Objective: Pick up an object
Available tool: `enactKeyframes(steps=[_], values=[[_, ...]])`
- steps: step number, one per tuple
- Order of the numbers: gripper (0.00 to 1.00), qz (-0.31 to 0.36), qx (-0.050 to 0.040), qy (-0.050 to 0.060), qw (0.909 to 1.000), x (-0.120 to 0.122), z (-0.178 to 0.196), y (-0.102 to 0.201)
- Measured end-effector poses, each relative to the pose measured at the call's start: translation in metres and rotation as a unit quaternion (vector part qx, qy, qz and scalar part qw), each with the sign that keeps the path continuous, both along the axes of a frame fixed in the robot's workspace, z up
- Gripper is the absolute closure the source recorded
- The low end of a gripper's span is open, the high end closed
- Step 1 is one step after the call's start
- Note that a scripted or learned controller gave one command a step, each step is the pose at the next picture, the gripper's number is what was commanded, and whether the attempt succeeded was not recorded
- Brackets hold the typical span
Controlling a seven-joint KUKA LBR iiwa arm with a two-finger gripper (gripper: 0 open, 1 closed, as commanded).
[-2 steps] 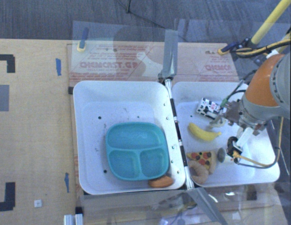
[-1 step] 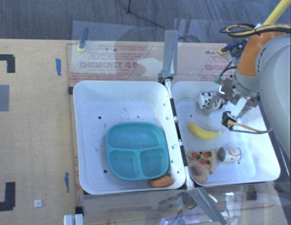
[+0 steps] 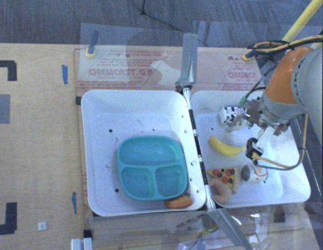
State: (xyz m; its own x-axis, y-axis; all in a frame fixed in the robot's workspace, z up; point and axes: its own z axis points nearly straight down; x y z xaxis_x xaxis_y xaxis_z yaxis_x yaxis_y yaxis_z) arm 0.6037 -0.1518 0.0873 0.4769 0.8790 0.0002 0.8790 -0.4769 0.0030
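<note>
Black-and-white toy [image 3: 228, 114] sits near the far wall of the right bin [image 3: 286, 187], just left of the end effector [image 3: 244, 113]; contact cannot be judged. Banana [image 3: 225, 147] lies nearer the camera, its long axis slanting. Arm [image 3: 312, 77] enters from the right, wrist low over the bin; whether the end effector is released or clenched cannot be told.

one fixed overhead cam, slanted down on both bins [image 3: 94, 108].

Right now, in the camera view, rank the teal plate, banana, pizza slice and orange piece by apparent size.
1. teal plate, by far the largest
2. banana and pizza slice, too alike to rank
3. orange piece, smallest, perhaps partly hidden
</note>
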Motion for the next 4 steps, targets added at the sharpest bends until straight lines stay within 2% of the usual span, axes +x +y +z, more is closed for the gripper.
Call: enactKeyframes(steps=[1,2,3,4], values=[[0.0,0.029,0.0014,0.002,0.9996,-0.078,0.006,-0.029],[0.0,0.081,-0.0009,-0.003,0.9967,-0.122,0.001,0.02],[1.0,0.078,-0.0026,-0.004,0.997,-0.122,0.011,0.017],[1.0,0.144,0.0007,0.002,0.9896,-0.078,0.097,0.107]])
